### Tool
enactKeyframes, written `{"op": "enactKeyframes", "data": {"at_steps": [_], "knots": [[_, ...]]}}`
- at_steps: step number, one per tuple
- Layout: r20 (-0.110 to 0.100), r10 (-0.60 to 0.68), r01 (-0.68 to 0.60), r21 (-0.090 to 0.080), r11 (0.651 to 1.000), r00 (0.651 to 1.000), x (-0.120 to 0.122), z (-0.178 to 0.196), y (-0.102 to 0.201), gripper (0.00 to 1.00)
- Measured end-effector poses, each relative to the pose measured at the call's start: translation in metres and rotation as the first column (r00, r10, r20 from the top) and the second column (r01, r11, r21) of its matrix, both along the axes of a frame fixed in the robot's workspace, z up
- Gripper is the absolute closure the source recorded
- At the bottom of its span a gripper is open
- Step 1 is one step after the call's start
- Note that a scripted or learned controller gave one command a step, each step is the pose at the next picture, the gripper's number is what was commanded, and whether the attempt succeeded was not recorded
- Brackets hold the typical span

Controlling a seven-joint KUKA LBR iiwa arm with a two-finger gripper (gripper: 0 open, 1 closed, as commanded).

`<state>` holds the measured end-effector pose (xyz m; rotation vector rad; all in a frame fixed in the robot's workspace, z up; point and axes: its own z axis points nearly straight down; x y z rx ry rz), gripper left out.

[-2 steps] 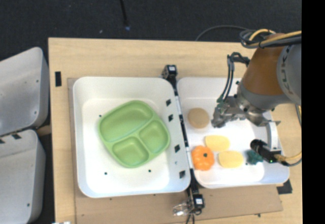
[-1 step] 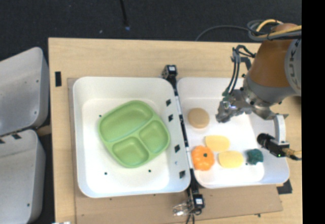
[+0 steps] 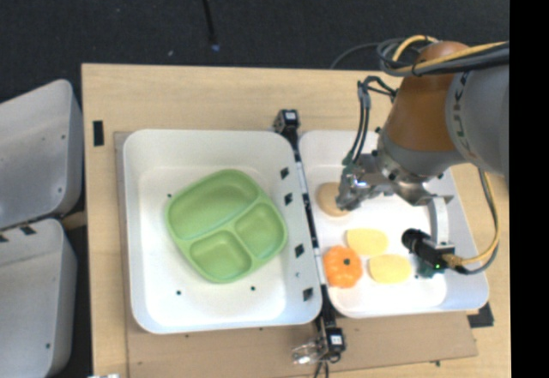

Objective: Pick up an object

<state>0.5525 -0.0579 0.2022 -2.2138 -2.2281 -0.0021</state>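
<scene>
Where the arm [image 3: 429,111] reaches in from the right, its gripper [image 3: 350,193] hangs low over the right bin [image 3: 463,299], at the upper left part of it, and whether the claw is apart or together I cannot tell, because the wrist hides it from this slanted view. Just under the gripper, touching it or nearly so, lies a tan disc [image 3: 329,199], close to the divider [image 3: 300,213] between the two bins; only the left part of the disc is seen, and I cannot say that it is held. Taking the tan disc as the landmark, a pale yellow piece [image 3: 367,240] lies below it and a little to the right. A second yellow piece [image 3: 389,268] lies lower still and further right, just beside the first one. An orange pumpkin [image 3: 342,267] with a small green stem sits below the disc, near the divider and just left of the second yellow piece. To the right of the disc, past the gripper, a black part [image 3: 426,252] with a green light hangs from the arm, with a yellow cable running from it. Well apart to the left of the disc, in the left bin [image 3: 141,282], a green tray [image 3: 226,225] with three compartments lies flat and turned at a slant.
</scene>
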Motion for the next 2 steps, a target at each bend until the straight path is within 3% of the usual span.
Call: {"op": "enactKeyframes", "data": {"at_steps": [2], "knots": [[0.001, 0.0, 0.0, 0.0, 1.0, 1.0, 0.001, 0.021, 0.092, 1.0]]}}
